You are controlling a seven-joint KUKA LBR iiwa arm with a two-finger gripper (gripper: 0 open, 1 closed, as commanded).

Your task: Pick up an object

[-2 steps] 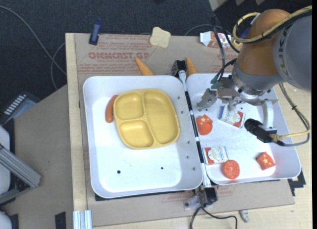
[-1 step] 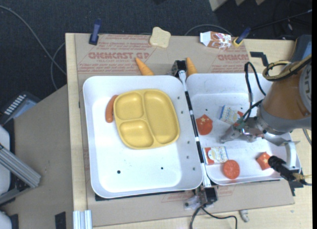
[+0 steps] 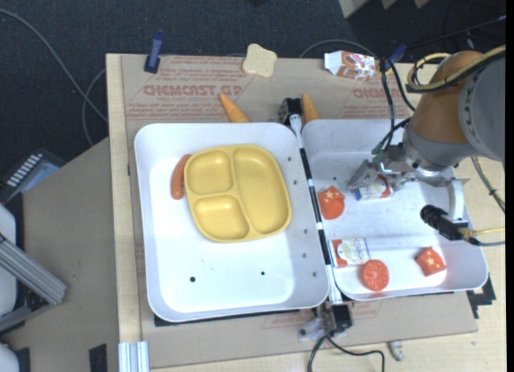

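My gripper (image 3: 377,176) hangs low over the back of the right bin (image 3: 474,278), reaching in from the right. A small white and red carton (image 3: 374,192) lies right beneath it, partly covered by the gripper. A red tomato-like piece (image 3: 331,202) sits just to its left, by the bin's left wall. Nearer the front of the same bin lie another small carton (image 3: 351,251), a round red slice (image 3: 374,275) and a red strawberry-like piece (image 3: 431,261). I see nothing lifted off the bin floor.
The left bin (image 3: 161,274) holds a yellow divided plate (image 3: 238,192) with a sausage (image 3: 177,177) beside it. Behind the bins lie a bread slice (image 3: 259,60), two carrots (image 3: 233,109) (image 3: 310,108), a small carton (image 3: 351,63) and a blue clip (image 3: 153,51).
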